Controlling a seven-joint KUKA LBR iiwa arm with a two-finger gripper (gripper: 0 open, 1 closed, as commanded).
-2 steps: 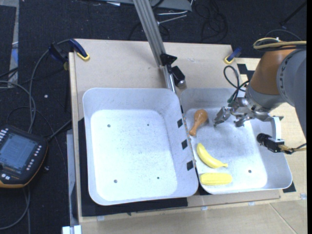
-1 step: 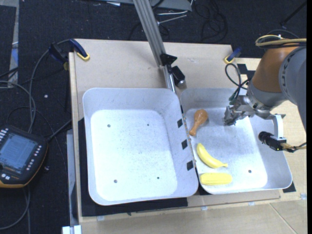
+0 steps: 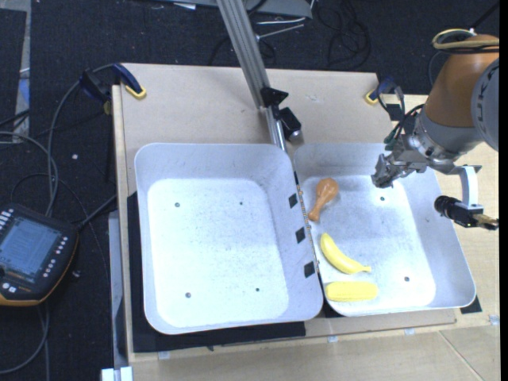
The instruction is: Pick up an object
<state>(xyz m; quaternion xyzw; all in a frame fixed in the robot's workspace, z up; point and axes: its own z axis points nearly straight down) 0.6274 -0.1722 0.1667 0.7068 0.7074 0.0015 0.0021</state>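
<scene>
Seen from above at a slant, a pale wooden bench (image 3: 206, 109) carries two shallow white plastic bins side by side, and the right-hand bin (image 3: 421, 244) serves here as the landmark. The left-hand white bin (image 3: 214, 236) lies touching the landmark bin's left edge, slightly overlapping it. Inside the landmark bin, all toward its left side, lie three toy foods: an orange-brown plastic drumstick (image 3: 321, 197) near the upper left corner, a curved yellow plastic banana (image 3: 343, 257) below it, and a flatter, stubby yellow piece (image 3: 352, 291) just beside the banana, near the bin's front left corner. The grey arm with its orange band (image 3: 464, 78) reaches in from beyond the bin's far right corner, and its dark two-finger gripper (image 3: 384, 174) hangs over the bin's upper middle, well apart from the banana and somewhat to the right of the drumstick. The fingertips are small and dark against the wrist, so whether the jaws stand apart or together cannot be told; nothing appears between them. By the look of it, the pick is not yet done: all three toys lie on the bin floor, and the approach, the closing and the lift remain.
</scene>
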